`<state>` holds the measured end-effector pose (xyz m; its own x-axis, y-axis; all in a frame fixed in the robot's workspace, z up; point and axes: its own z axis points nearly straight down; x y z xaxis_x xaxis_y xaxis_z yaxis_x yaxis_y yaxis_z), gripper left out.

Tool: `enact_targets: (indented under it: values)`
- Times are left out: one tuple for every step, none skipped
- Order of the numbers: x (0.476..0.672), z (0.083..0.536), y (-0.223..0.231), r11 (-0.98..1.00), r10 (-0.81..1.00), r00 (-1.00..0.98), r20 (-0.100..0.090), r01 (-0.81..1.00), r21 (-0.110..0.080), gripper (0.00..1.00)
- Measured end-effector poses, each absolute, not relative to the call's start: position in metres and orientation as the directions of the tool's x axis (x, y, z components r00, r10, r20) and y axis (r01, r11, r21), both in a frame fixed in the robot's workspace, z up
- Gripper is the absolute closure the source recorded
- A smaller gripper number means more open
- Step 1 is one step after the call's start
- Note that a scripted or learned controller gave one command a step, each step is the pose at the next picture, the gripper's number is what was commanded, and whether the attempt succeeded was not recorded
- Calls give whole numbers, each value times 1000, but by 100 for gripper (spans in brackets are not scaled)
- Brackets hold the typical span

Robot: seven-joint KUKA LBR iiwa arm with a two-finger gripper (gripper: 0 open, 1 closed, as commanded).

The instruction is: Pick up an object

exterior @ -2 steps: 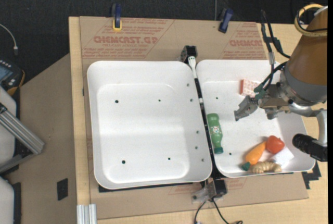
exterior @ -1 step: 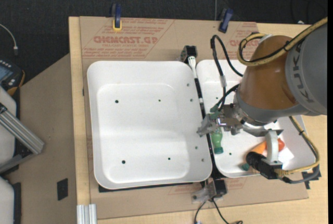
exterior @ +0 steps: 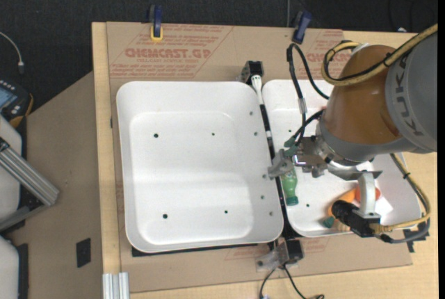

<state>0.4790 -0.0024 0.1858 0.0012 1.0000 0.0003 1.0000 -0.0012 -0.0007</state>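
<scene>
The gripper point(exterior: 292, 167) hangs low at the right bin's point(exterior: 278, 99) left edge, just above a green object point(exterior: 289, 190), likely mid-approach; whether its jaws are parted I cannot tell, and next comes 1 firm grasp.

1. My arm point(exterior: 410, 96) is grey, with an orange band point(exterior: 358, 103) above the wrist.
2. Both bins, left point(exterior: 188, 158) and right point(exterior: 306, 221), are plain white.
3. A green object point(exterior: 289, 188) lies at centre right.
4. The bench board point(exterior: 174, 47) is tan cardboard with red printed lettering.
5. Blue clamps point(exterior: 156, 16) sit at the board's top edge.
</scene>
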Motion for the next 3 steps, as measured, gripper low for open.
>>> enact_targets:
  values:
    - [526, 185, -54, -2, 1000, 2, -2, 1000, 4, 0]
    - [526, 309, -19, 3, 1000, -3, -1, 1000, 7, 0]
    - [498, 179, 8, 0, 1000, 0, 2, 1000, -11, 0]
